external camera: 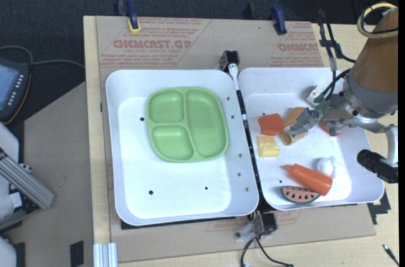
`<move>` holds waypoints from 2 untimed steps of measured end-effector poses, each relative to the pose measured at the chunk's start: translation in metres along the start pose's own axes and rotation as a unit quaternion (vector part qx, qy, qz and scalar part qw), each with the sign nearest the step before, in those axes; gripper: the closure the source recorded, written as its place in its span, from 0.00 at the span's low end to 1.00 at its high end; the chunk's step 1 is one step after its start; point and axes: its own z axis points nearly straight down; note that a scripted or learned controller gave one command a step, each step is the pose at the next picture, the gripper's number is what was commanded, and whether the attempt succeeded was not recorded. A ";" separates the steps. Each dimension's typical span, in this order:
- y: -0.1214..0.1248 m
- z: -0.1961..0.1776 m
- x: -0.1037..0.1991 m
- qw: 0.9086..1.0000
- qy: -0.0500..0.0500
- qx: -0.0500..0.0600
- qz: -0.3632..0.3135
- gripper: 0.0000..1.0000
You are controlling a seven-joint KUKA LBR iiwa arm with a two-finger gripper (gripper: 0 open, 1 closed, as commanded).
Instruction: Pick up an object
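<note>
Reaching in from the right, the gripper [297, 128] is being held low over the right bin [253, 85], its tip just beside a small tan block [295, 114]; whether its fingers are apart or together cannot be told.

Several toy-food pieces are lying near that block, any of which may be taken as the object. An orange-red wedge [270, 124] is lying just left of the block, a yellow cheese cube [268, 147] below and left of it, an orange carrot-like piece [309, 176] well below it, and a watermelon slice [299, 194] beyond that, near the bin's front wall.

All are judged light, stiff and smooth, hence liable to slip; the block is best being taken across its short sides.

The bin floor is looking hard and slick. Left of the block, a green divided plate [187, 124] is sitting in the left bin [126, 152]. The bench [101, 44] is being bordered by dark floor.
</note>
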 end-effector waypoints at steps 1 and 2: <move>0.003 -0.006 0.000 1.000 -0.001 -0.006 -0.002 0.00; 0.002 0.036 0.002 1.000 0.000 -0.004 -0.001 0.00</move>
